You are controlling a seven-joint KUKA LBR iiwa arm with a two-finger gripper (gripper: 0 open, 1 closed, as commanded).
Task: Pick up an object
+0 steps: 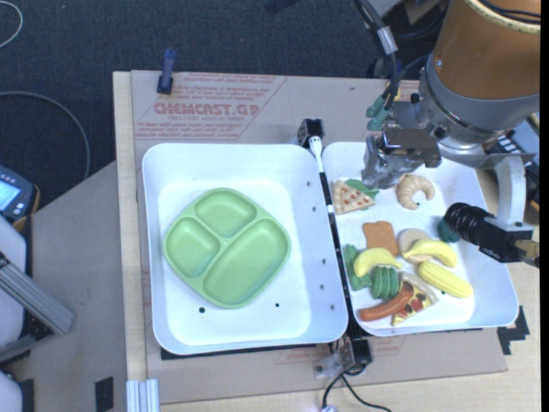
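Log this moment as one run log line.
pincer: low in right bin, over pizza slice | croissant: beside it, loose | green tray: left bin

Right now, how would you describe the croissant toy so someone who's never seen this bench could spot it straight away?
Look in the right white bin, the one crowded with toy food, and go to its far end near the gripper. The croissant lies there, right of the pizza slice. It is the only tan, curled crescent; the yellow banana curves too but sits nearer the front.

divided plate in left bin, toy food in right bin
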